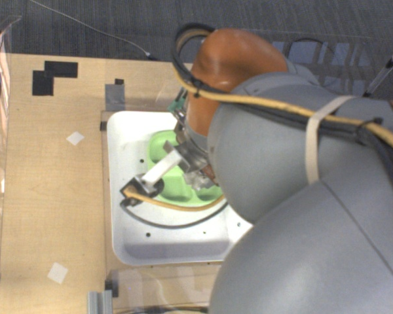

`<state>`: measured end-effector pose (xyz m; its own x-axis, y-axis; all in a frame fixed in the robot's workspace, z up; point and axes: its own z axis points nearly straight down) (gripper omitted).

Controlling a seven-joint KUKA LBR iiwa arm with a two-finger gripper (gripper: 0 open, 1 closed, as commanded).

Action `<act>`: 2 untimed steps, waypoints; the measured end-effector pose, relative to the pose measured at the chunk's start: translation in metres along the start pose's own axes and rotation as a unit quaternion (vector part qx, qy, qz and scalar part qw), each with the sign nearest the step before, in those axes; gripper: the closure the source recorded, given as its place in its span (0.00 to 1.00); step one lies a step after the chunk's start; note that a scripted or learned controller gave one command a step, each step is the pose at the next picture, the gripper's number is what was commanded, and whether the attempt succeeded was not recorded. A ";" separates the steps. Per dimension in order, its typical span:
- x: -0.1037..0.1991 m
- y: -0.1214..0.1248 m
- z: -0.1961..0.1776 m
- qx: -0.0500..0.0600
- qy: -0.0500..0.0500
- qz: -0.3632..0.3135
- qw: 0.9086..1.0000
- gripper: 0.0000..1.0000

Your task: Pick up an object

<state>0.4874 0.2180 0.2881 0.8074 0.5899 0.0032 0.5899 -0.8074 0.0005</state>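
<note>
A light green, rounded object (172,187) lies in the middle of the left white bin (134,237). My gripper (195,170) is low over the green object's right part and hides some of it. The grey arm with its orange band (239,61) leans in from the right and covers the rest of the object and the bin's right side. Nothing can be seen held in the gripper.
The wooden bench top (52,195) stretches to the left of the bin, with black marks (52,76) at the back and small pale squares (74,138) on it. Grey brackets (116,95) stand at the bin's corners. The arm's bulk covers the right half of the view.
</note>
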 end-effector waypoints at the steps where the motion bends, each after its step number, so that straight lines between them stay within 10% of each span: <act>1: 0.009 -0.014 0.070 0.000 -0.003 0.192 0.981 1.00; 2: 0.011 -0.013 0.006 0.000 0.000 0.029 1.000 1.00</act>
<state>0.4892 0.2348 0.2820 0.8407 0.5415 0.0024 0.5415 -0.8407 0.0003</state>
